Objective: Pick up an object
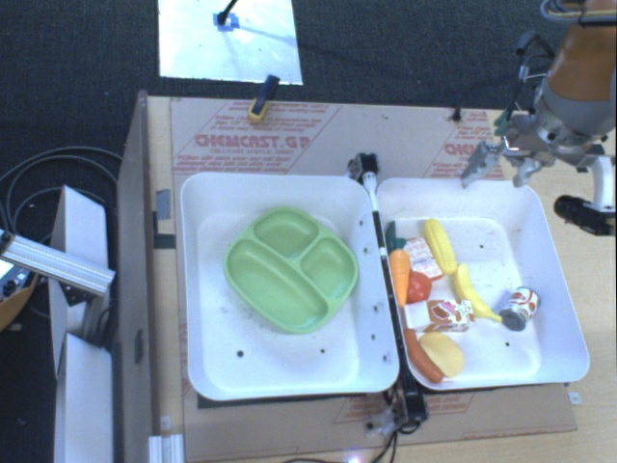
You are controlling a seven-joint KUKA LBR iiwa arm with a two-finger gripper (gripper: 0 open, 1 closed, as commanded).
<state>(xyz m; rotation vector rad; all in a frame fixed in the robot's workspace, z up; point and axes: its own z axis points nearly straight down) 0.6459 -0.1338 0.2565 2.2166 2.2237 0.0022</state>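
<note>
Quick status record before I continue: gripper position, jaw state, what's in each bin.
gripper: above the right bin's far rim, holding nothing
jaws: spread apart, open
left bin: green divided plate, lying flat
right bin: corn cob, banana, carrot, tomato, small can, potato, small food packets
clustering: most items crowd the right bin's left half; the can lies apart

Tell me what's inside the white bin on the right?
The right bin holds toy food: corn, a banana, a carrot, a tomato, a potato, a small can and packets. Whatever lies beneath this pile is covered.
</note>
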